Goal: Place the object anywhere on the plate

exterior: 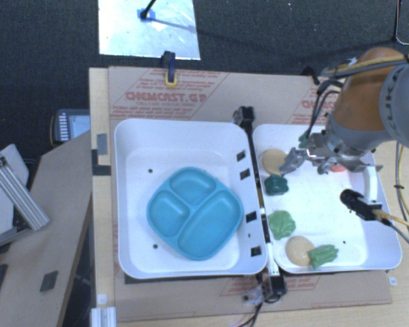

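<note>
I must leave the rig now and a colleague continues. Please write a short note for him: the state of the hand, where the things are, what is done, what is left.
Hand: over the right bin, above the tan piece and dark green piece; its grip cannot be judged.
Also in the right bin: a light green piece, a tan round piece, a green piece.
Blue divided plate: in the left bin, with no object on it.
Done: nothing placed yet.
Left: pick one object and put it on the plate.

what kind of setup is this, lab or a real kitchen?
Most likely a robot lab test bench, not a kitchen: a KUKA arm over two white bins clamped to a protective-film-covered board, with a blue divided plate and toy food.
</note>
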